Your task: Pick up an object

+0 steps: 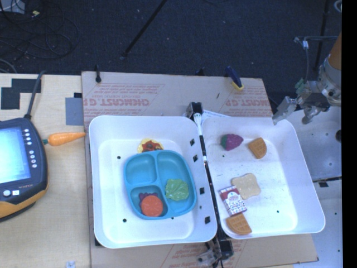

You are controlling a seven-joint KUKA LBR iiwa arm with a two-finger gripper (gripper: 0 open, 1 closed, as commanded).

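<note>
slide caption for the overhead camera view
Gripper at the right bin corner; blue tray in the left bin.

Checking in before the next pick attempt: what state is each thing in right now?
claw: off the right bin's far right corner, holding nothing
blue tray: flat in left bin, holding a red piece and a green piece
toast slice: flat in right bin
small red carton: lying flat beside the toast slice
pendant screen: lit

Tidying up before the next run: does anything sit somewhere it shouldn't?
Yes. An orange carrot lies on the bench outside the left bin, beside the pendant, while the other toy foods sit inside the bins. Nothing looks spilled or damaged.
</note>
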